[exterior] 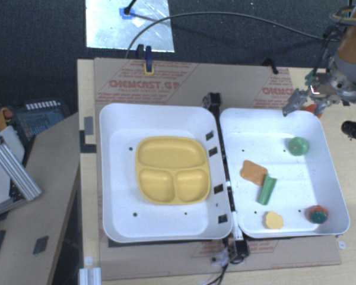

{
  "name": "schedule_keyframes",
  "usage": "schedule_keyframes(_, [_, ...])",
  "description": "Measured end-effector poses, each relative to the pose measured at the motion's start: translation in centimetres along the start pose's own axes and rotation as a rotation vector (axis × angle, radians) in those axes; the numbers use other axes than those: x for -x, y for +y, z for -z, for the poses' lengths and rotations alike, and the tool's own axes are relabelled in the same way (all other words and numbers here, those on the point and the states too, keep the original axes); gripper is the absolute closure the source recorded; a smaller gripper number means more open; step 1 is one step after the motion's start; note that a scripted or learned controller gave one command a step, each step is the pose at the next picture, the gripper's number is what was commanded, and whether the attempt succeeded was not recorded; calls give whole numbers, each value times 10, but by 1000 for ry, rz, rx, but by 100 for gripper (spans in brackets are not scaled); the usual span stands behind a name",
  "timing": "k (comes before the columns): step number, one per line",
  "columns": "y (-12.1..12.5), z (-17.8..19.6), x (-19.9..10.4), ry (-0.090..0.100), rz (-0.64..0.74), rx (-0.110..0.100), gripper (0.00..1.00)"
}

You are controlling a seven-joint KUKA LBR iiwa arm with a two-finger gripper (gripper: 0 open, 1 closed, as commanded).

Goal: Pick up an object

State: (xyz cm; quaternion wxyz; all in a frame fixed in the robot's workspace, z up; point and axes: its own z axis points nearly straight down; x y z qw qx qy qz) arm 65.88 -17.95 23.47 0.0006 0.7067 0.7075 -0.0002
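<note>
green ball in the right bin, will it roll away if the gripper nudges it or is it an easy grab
The green ball looks round and smooth, so a nudge would probably send it rolling across the flat floor of the right bin. It sits apart from the other items, so nothing would stop it early. Its curved sides may slip from an off-centre pinch by the gripper.

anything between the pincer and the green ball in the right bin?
Nothing visible. The pincer hovers by the right bin's far edge; the green ball sits just below it, apart from the other objects.
</note>
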Motion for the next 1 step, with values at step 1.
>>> schedule_keyframes(1, [8,-49,-8,0,4,2,0])
